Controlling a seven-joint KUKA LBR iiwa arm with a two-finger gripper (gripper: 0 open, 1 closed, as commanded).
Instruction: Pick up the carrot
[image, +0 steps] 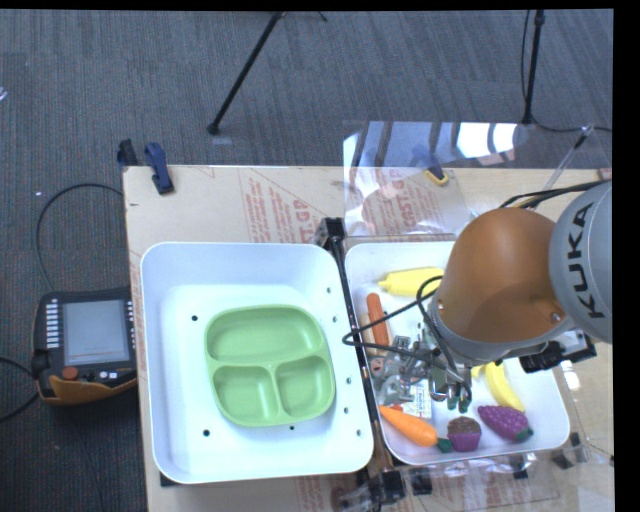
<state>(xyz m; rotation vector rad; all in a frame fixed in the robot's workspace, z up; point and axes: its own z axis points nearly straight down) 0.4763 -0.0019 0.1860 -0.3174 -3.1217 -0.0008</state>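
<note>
The jaws (412, 368) hang low over the middle of the right bin (556, 432); their opening cannot be told, because the metal parts blur together under the orange wrist (500, 280). Nothing is seen gripped in them.

The carrot (410, 425) lies near the front edge of the right bin, just in front of the jaws, tilted with its thick end toward the left bin (170, 300). Whether it touches the jaws cannot be told.

Other contents of the right bin:
- A maroon round item (464, 433) lies just beside the carrot's thin end.
- Purple grapes (504, 421) lie next to that item, toward the right.
- A banana (502, 386) lies behind the grapes.
- A sausage (377, 318) lies along the left wall.
- A yellow item (410, 282) lies near the back wall, partly under the wrist.

The left bin holds a green divided plate (268, 362). A pendant (88, 345) rests on the floor to the left of the bench (240, 200).
</note>
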